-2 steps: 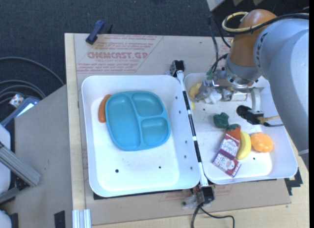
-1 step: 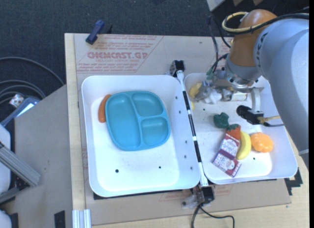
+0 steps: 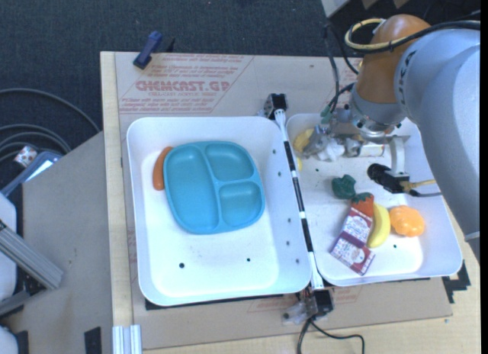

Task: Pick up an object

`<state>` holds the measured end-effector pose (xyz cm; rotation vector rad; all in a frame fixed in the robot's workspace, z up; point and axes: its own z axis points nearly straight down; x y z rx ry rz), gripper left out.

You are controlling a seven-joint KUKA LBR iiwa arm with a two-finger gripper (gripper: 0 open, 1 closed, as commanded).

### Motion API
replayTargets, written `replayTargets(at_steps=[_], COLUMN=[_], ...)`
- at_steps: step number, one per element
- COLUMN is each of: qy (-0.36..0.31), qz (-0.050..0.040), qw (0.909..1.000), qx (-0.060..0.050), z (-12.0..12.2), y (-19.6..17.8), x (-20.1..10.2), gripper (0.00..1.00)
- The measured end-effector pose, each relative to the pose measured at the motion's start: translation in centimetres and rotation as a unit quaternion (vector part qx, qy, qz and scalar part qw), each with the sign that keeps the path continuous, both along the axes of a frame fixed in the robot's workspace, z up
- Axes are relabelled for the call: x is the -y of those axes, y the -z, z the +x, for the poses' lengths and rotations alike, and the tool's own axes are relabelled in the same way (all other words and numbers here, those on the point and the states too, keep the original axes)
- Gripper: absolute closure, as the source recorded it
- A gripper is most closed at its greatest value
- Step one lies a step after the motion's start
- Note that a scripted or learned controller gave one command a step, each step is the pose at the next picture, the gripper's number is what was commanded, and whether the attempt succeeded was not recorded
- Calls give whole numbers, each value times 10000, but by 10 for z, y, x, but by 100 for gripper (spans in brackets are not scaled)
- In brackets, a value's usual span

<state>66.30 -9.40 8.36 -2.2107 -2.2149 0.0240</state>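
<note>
Yellow object (image 3: 303, 140): small, blurred, kind not clear. It lies up and to view-left of the green piece (image 3: 345, 186), near it, in the right bin (image 3: 438, 262).

Gripper (image 3: 333, 139): directly above the green piece in the view, near it, with the yellow object just beside it on the green piece's far left. Cannot tell whether the jaws stand apart or together; nothing is seen held.

Below and view-right of the green piece, close together:
- banana (image 3: 379, 225), touching the red and white packet (image 3: 352, 242)
- orange fruit (image 3: 406, 221), farthest view-right of the green piece

Well to view-left of the green piece, in the left bin (image 3: 221, 265): blue divided plate (image 3: 213, 186). An orange item (image 3: 158, 168) sits at the plate edge farthest from the green piece, partly under it.
</note>
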Motion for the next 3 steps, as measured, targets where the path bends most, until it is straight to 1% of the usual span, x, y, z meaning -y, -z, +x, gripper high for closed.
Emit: replayTargets(at_steps=[3], qy=[0], qz=[8], qw=[10000], qx=[0], z=[0], y=[0], x=[1], gripper=[0])
